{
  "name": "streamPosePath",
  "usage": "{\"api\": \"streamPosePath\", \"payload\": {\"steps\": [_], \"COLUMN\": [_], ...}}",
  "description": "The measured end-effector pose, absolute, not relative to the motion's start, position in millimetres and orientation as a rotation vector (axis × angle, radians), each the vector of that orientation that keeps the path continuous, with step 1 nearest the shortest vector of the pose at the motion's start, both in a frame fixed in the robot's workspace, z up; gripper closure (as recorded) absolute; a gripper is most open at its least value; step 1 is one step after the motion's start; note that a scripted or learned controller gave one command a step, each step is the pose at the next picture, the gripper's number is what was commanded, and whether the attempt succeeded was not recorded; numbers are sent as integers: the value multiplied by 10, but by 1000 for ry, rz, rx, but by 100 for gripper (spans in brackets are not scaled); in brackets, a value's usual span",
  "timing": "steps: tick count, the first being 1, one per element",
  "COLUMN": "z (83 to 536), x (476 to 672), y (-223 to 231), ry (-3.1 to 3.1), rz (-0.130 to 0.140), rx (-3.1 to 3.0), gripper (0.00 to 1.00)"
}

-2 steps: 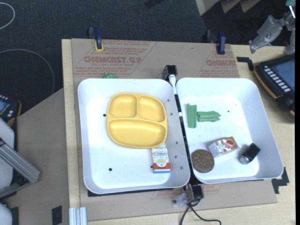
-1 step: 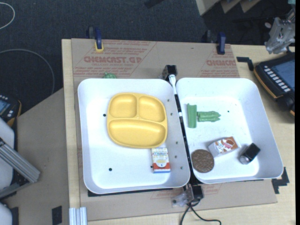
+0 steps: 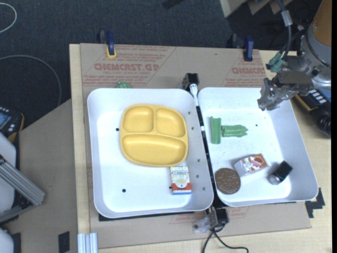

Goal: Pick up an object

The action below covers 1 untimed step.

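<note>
Nearest, small carton (image 3: 180,179) lies beside yellow plate (image 3: 154,135); end effector (image 3: 267,102) hovers, grip state unclear, above right bin (image 3: 300,141).

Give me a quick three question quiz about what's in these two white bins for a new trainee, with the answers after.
1. True or false: the yellow three-compartment plastic plate lies in the right white bin.
2. Which thing lies nearest the round brown disc?
A. the green plastic toy
B. the small red and white packet
C. the small white and orange carton
3. Fill in: the two-finger gripper hangs over the right bin's ____ corner as the camera sees it.

Key: 1 false, it lies in the left white bin; 2 B; 3 top right (far).
</note>
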<state>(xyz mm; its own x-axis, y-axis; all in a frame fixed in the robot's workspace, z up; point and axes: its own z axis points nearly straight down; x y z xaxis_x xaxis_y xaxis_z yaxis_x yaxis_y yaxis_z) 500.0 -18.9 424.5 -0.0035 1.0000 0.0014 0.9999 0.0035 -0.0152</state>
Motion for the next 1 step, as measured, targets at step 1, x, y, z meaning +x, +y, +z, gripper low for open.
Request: {"api": "streamPosePath", "payload": {"steps": [1], "z": [3765], "x": [4777], "y": [695], "ry": [-2227], "rz": [7], "rx": [-2205], "gripper": [100]}}
